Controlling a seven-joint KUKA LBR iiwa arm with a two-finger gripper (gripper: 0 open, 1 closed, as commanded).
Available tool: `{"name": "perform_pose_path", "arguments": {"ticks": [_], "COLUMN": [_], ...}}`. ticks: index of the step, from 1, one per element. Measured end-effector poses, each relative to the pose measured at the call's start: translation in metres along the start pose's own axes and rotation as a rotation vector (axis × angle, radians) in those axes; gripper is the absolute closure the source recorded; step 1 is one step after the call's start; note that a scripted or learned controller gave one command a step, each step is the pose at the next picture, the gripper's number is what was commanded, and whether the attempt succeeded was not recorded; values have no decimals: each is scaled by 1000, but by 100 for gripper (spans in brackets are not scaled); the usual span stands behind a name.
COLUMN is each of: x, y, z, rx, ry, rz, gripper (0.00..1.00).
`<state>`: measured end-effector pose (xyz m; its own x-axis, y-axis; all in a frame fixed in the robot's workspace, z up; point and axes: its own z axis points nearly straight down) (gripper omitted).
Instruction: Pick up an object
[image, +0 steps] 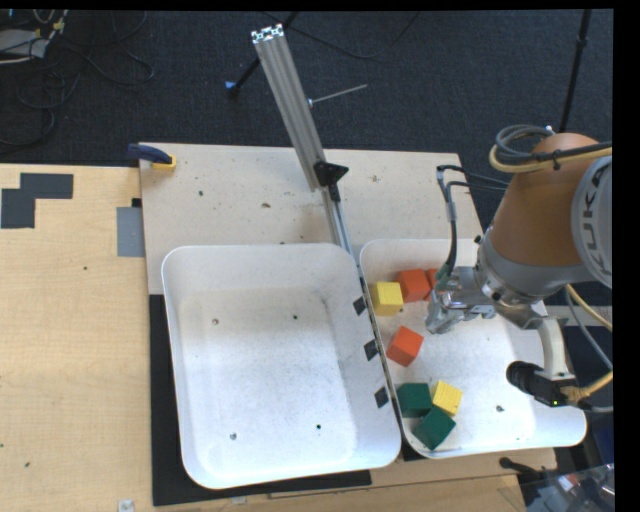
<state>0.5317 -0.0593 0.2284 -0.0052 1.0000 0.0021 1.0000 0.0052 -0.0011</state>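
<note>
My gripper (447, 313) hangs low over the right bin (500, 420), just right of the blocks at its far end. An orange block (415, 284) lies right beside it, with a yellow block (388, 294) to that block's left. A second orange block (405, 345) sits nearer the bin's middle. Toward the near end lie two green blocks (414, 399) (435, 429) and another yellow block (447, 397). The metal fingers are partly hidden by the wrist, and nothing shows between them.
The left bin (200, 300) stands next to the right one, with black clips (372, 348) along the shared wall. A slanted aluminium rail (297, 110) rises behind the bins. Cables hang near my wrist.
</note>
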Motion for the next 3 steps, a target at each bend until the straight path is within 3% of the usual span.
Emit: {"name": "perform_pose_path", "arguments": {"ticks": [3], "x": [150], "y": [-9], "z": [17], "rx": [3], "ry": [-1], "rz": [1], "gripper": [100]}}
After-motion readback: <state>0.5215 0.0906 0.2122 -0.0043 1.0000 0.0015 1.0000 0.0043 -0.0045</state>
